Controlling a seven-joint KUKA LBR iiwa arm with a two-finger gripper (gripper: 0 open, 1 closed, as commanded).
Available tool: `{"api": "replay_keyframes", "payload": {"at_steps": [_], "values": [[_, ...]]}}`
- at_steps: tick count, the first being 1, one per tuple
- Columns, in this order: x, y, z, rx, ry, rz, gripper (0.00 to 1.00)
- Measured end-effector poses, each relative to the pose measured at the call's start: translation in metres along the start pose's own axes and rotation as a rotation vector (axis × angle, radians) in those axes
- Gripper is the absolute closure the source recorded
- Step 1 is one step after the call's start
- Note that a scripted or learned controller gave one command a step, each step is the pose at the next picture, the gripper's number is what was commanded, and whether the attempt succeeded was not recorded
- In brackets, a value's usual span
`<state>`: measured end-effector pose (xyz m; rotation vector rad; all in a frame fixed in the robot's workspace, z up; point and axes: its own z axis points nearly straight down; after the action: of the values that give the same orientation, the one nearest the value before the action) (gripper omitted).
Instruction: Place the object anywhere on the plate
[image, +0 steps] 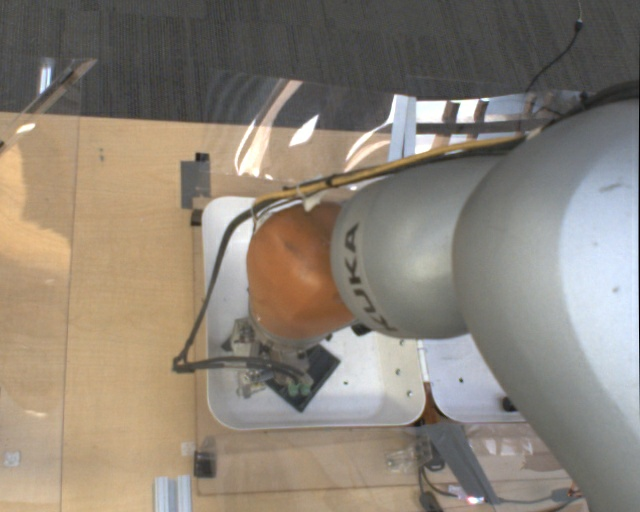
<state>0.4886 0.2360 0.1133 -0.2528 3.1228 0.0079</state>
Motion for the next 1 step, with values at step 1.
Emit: {"api": "replay_keyframes", "payload": {"at_steps": [1], "values": [[-0.0154, -0.0014, -0.1537, 0.000, -0.003, -0.474, 1.00]]}}
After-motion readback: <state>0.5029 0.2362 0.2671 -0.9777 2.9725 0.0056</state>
